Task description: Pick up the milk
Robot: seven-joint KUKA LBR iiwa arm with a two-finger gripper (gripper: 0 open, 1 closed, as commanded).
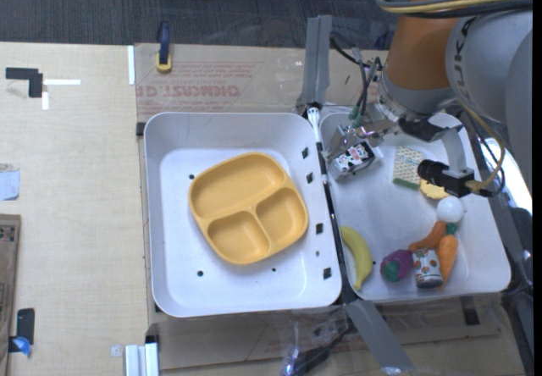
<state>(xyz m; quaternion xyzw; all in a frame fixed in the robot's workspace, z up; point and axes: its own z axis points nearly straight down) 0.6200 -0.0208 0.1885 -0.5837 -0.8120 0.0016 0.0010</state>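
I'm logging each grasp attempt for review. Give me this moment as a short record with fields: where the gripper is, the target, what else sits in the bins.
gripper: low at the upper left corner of the right bin, over a small white carton with dark print
milk: likely that carton; grip not confirmed
left bin: holds a yellow divided plate
right bin, front: banana, purple toy, small can, carrot
right bin, middle: white egg, patterned packet
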